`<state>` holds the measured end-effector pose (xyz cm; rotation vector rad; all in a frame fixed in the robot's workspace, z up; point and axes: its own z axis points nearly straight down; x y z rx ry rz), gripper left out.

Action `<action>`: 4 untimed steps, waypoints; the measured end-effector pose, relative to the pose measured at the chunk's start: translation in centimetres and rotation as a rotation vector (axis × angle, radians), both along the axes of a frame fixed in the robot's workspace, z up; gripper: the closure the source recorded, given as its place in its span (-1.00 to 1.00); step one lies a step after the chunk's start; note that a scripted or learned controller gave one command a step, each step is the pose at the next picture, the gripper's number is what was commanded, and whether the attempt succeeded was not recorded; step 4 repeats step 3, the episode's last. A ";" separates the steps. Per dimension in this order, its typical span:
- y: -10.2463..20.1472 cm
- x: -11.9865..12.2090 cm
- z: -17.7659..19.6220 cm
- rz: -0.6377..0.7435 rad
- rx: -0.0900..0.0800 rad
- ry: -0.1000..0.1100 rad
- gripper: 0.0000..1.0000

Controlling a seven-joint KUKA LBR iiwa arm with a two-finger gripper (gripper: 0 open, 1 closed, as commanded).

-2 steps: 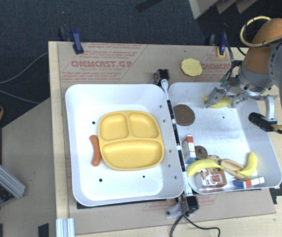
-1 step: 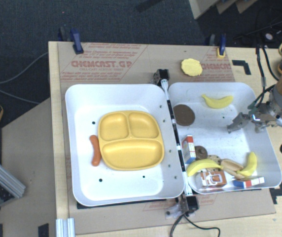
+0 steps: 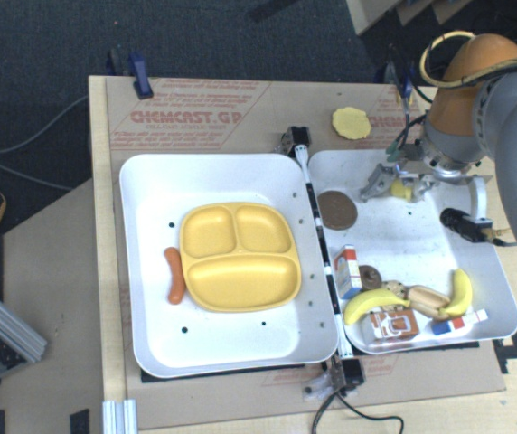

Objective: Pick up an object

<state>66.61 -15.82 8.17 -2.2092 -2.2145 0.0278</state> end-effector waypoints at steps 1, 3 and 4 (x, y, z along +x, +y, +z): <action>-0.3 -0.7 0.8 -0.007 0.004 0.008 1.00; 11.8 -4.7 13.6 0.003 0.006 -0.020 1.00; 11.8 -4.7 13.6 0.003 0.006 -0.020 1.00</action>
